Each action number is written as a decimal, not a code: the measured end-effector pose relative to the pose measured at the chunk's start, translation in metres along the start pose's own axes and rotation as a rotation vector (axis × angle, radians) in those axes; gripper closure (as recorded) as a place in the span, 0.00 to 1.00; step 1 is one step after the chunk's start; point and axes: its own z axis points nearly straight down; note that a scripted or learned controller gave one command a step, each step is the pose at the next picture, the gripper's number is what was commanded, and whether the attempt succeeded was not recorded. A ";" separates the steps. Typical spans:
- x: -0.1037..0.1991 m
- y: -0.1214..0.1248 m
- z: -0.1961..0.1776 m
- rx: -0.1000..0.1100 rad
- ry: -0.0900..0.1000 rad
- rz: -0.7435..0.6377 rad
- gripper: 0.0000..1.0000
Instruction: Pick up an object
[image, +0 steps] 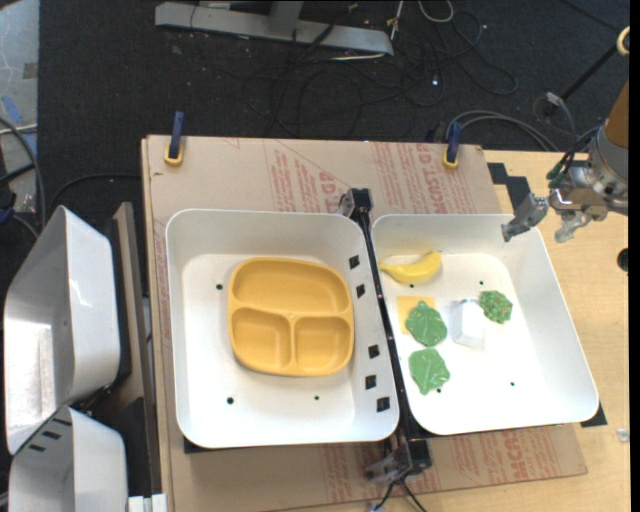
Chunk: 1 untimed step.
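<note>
The right bin (560, 330) holds a yellow banana (412, 267) near its back left, a flat yellow piece (405, 311), two green leafy pieces (426, 325) (430, 370), a small green broccoli-like piece (495, 306) and a white block (467, 323). My gripper (545, 220) hangs over the bin's back right corner, well right of the banana and above and behind the broccoli piece. Its two fingers stand apart with nothing between them.
The left bin (195, 300) carries a yellow divided tray (291, 315). A black divider (375, 300) runs between the bins. Both bins rest on a cardboard sheet (300, 170) held by blue clamps at the back. White containers (50, 320) stand at the far left.
</note>
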 end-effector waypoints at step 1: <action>0.004 -0.010 0.054 0.004 0.001 0.002 0.00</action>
